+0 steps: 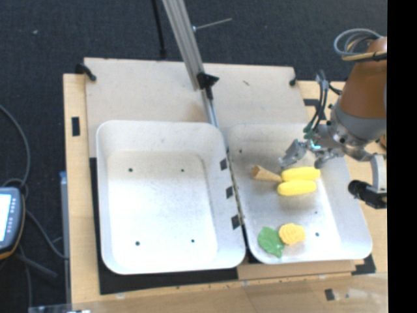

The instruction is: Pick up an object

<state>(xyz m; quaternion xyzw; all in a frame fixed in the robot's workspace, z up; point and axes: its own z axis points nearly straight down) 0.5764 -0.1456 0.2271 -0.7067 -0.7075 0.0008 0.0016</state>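
Camera view looks down on a bench (pixel 156 90) with two white bins side by side. Left bin (pixel 163 194) has a speckled floor. Right bin (pixel 339 227) holds the objects: two yellow corn-like pieces lie near its middle, one (pixel 301 173) just above the other (pixel 296 188), close enough that they seem to touch. A tan wedge (pixel 265 173) lies just left of them, near the upper piece. Toward the near edge sit a green leafy piece (pixel 270 240) and a small yellow-orange lump (pixel 291 234), touching each other.

Arm (pixel 363 100) comes in from the right, its orange band above the grey wrist. Gripper (pixel 311 147) hangs over the right bin's far part, just above the upper yellow piece. One finger (pixel 293 154) reaches down and left toward the wedge; the jaws look spread, and nothing sits between them. A slanted metal post (pixel 186 34) rises from behind the bins.
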